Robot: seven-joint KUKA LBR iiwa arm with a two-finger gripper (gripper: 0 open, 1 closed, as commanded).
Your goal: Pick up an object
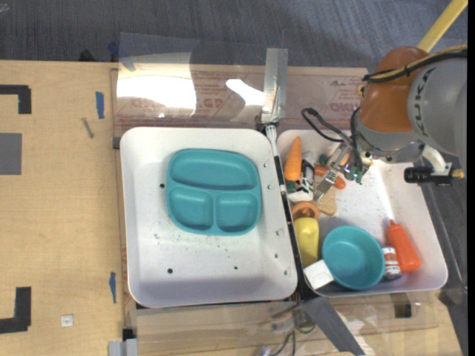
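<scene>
I'm reaching in from the right, my grey arm [438, 102] with its orange band [390, 87] hanging over the upper part of the right bin [427, 221]; my gripper [334, 178] points down and to the left, low over the clutter at that bin's left side; from this angle I cannot tell whether it is wide or narrow, and I see nothing held in it.

Here's what lies around me: a carrot [295, 159] stands along the bin's left wall, just beside my tip; below the tip sits a small tan piece [325, 205], and under that an orange round thing [304, 211] touching a yellow fruit [307, 237]; a teal bowl [353, 256] sits at the bin's near edge, right beside the yellow fruit; a white card [318, 274] rests against the bowl's lower left; an orange bottle [401, 245] lies tilted just to the right of the bowl, well apart from my tip; a small dark-labelled item [392, 262] is wedged between bowl and bottle, too small to name.

Over in the left bin [148, 265] a teal divided plate [215, 191] lies flat in the middle, three sections showing; both bins rest on the tan bench [52, 221].
</scene>
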